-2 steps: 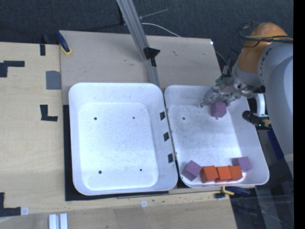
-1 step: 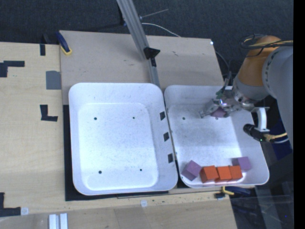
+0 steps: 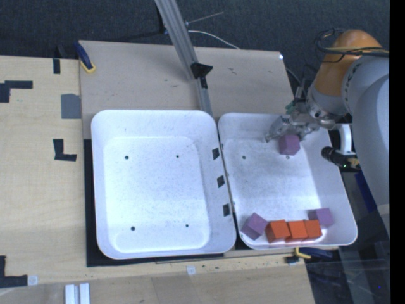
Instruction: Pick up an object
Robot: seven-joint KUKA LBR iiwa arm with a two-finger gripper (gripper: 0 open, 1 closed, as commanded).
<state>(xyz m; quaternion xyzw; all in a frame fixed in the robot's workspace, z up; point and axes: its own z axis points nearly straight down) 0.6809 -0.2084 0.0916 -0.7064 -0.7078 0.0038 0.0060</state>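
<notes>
Camera view: pincer (image 3: 289, 133) closed around 1 upright purple block (image 3: 289, 144), no clear long axis.

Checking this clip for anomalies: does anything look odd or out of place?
Nothing stands out. One purple block sits at the end effector in the right white bin; the other purple and orange blocks cluster along its near edge.

wooden bench (image 3: 38, 170), dark carpet floor (image 3: 76, 8)

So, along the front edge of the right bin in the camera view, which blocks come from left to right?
Purple block lying tilted → first orange block → second orange block → third orange block → small purple block.
</notes>
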